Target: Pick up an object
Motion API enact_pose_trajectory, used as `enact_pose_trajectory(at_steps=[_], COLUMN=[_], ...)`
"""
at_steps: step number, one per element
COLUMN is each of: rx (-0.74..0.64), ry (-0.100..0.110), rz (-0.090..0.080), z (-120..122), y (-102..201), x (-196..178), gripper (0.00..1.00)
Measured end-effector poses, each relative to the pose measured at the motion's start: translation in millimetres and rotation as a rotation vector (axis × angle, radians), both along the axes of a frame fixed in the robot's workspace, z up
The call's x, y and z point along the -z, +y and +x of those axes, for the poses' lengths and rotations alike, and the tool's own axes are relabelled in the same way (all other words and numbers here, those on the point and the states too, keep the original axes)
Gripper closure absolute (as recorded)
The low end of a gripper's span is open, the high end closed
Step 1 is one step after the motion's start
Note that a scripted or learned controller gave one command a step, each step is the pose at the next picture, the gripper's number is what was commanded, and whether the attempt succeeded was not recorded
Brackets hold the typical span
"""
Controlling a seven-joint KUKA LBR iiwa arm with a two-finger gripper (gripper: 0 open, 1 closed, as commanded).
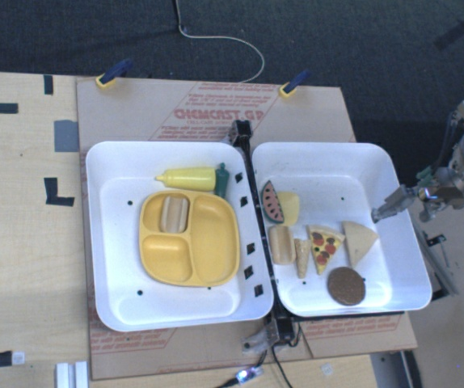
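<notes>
Brown cookie nearest, beside pizza slice, cheese wedge; pincer over right bin rim, grip state unclear

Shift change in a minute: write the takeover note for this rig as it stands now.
Gripper: at the right bin's right rim, nothing seen between its fingers; open or shut not readable.
Right bin: watermelon slice, pizza slice, brown round cookie, bread pieces, pale wedge.
Left bin: yellow divided plate with a small piece in one compartment, yellow bottle beside it.
Done: nothing lifted.
Left: grasp and raise one object; the wedge lies closest to the gripper.
</notes>
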State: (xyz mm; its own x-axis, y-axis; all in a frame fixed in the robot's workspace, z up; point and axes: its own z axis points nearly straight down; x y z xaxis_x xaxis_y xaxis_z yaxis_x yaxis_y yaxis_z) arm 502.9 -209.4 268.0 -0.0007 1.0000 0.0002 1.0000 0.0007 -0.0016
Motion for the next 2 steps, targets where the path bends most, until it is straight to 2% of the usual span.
enact_pose_trajectory(at_steps=[1,2], rx=[0.000,0.000], ry=[0.005,0.005], rz=[0.002,0.001], z=[2,1], y=[11,8], x=[51,96], gripper=[0.00,0.00])
